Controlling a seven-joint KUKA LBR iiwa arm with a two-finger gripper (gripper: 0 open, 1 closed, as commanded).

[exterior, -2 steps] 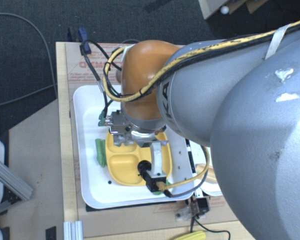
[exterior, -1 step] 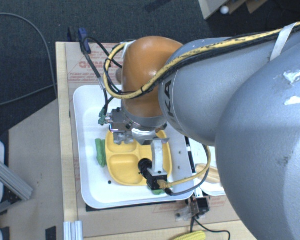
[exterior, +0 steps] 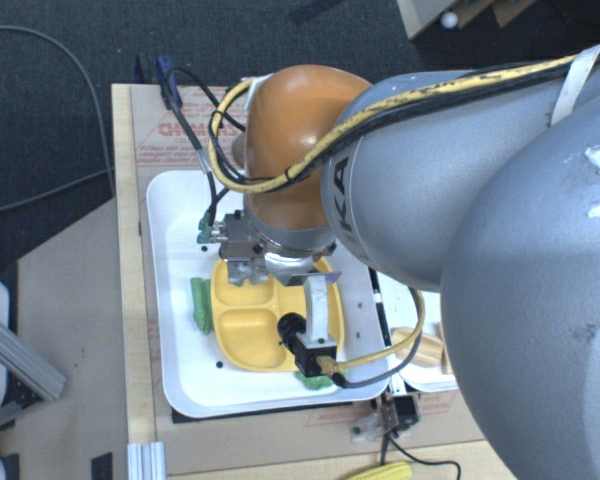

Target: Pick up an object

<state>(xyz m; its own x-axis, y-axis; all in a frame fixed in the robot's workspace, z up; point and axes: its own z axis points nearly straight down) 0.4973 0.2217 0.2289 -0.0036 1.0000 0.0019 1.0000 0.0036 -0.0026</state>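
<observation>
The grey arm (exterior: 460,198) filled the right of the view and reached across to the left bin (exterior: 170,228), its orange band (exterior: 290,138) bulging above the wrist. Below that band the gripper (exterior: 245,260) pointed down into the bin, over the far end of a yellow divided tray (exterior: 242,333). The wrist hid most of the gripper, so it could not be told whether it stood open or closed, nor whether it had hold of anything. Whether it touched the tray could not be told either.

The yellow divided tray lay flat on the white floor of the left bin, near the middle, with its near compartment in plain sight and its far end under the gripper. A green strip (exterior: 200,304) lay just beside the tray's left edge, running along it, on the bin floor. A second green piece (exterior: 315,379) lay at the tray's near right corner, close to the front wall of the bin, partly covered by the robot's own fittings. A small dark speck (exterior: 220,365) sat on the bin floor just in front of the tray.

The bin rested on a tan bench (exterior: 135,268). Black cables (exterior: 185,118) ran over the bench's far corner toward the wrist. Under the arm, to the right, a pale tan thing (exterior: 430,350) showed, too hidden to make out
</observation>
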